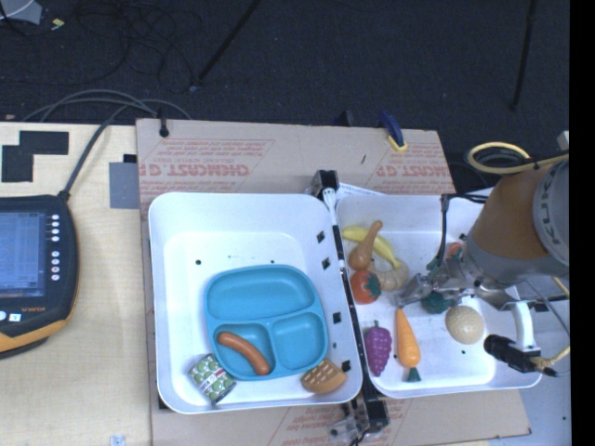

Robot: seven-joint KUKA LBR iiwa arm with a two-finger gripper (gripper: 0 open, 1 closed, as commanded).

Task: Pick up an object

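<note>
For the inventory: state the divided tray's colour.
Light blue tray, seen in the camera view.

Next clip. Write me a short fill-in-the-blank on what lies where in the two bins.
1. The sausage lies on the blue ____ in the left bin.
2. The carrot lies in the ____ bin, beside the purple grapes.
3. The gripper is over the right bin, close to the cream-coloured ____.
4. The blue tray has ____ compartments.

Missing words: tray; right; egg; three
</note>
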